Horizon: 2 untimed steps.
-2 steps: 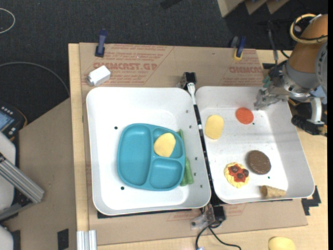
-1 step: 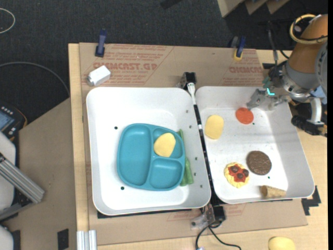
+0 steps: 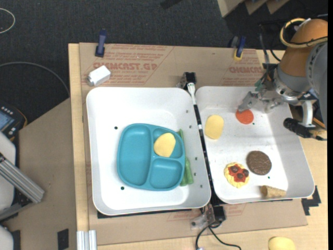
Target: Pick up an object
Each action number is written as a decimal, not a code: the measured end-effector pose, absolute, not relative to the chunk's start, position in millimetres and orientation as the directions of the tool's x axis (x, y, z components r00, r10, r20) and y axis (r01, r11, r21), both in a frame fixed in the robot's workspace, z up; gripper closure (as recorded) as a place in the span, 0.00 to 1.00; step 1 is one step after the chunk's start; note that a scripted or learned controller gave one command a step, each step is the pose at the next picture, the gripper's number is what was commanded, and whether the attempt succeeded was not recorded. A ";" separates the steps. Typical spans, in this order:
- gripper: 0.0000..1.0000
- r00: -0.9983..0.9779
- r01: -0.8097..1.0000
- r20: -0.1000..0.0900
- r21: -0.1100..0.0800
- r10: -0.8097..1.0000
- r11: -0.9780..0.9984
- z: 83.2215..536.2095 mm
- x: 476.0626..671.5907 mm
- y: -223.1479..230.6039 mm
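Observation:
The right bin (image 3: 296, 155) holds a red-orange disc (image 3: 245, 117), a pale yellow oval piece (image 3: 214, 126), a brown round cookie (image 3: 258, 162), a small yellow pizza with red dots (image 3: 237, 174) and a tan wedge (image 3: 272, 191). My gripper (image 3: 253, 104) reaches in from the right and hangs low over the bin's far part, right at the upper edge of the red-orange disc. The disc lies on the bin floor. The arm's grey wrist and orange band (image 3: 304, 40) stand above the bin's far right corner.
The left bin (image 3: 104, 113) carries a teal divided tray (image 3: 136, 158) with a yellow piece (image 3: 165, 145) in its upper right compartment and a green strip (image 3: 186, 168) along its right side. A white block (image 3: 99, 75) and two blue clamps (image 3: 100, 37) sit on the board behind.

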<state>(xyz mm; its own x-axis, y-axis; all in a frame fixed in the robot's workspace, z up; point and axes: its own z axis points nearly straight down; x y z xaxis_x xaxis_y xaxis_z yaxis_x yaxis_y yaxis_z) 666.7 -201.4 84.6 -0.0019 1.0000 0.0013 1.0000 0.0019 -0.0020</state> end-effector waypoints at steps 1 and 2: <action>1.00 -0.002 1.000 -0.002 0.003 1.000 0.002 96.9 667.7 -202.5; 1.00 0.007 1.000 0.003 -0.011 1.000 -0.007 83.7 546.3 -215.4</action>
<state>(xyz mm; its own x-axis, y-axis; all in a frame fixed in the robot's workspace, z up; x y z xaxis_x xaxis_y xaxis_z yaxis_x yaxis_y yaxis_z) 546.3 -215.4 83.7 0.0070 1.0000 0.0029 0.9999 -0.0070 -0.0109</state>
